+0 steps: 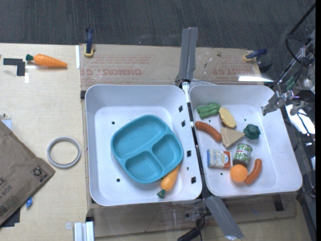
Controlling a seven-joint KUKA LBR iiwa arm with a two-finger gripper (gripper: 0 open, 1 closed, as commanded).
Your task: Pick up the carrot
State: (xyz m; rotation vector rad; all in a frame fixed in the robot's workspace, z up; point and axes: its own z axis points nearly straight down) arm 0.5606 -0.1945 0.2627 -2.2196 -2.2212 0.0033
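A: Left bin (pixel 95 134), near side: carrot (pixel 169 181) lying just beside the near-right corner of the blue divided tray (pixel 145 149). Orange body pointing up towards the tray, green top towards the near wall.

B: Touching the tray?

A: Looks pressed against its rim, possibly leaning on it. Hard to say for sure from this slant.

B: And the gripper (pixel 275 103)?

A: Over at the far-right corner of the right bin (pixel 281 185), well apart from the carrot. Lost in a tangle of metal, cables and glare. Spread or pressed together, cannot tell. Arm cut off by the right edge.

B: Right bin contents?

A: Crowded. Green vegetable (pixel 208 109) at the far side, sausage (pixel 208 130) just nearer, a yellowish slice (pixel 227 117) and a pale wedge (pixel 231 136) beside it, dark green lump (pixel 252 131) to the right. Then a small carton (pixel 218 158), a can (pixel 242 153), an orange (pixel 239 173) and a second sausage (pixel 255 169) touching the orange. Labels too small to read.

B: Anything outside the bins?

A: Second carrot (pixel 46 61) far left on the bench (pixel 40 109). Tape ring (pixel 63 151) lying flat, left of the left bin. Cardboard box (pixel 20 169) at the near left, cut off by the edge.
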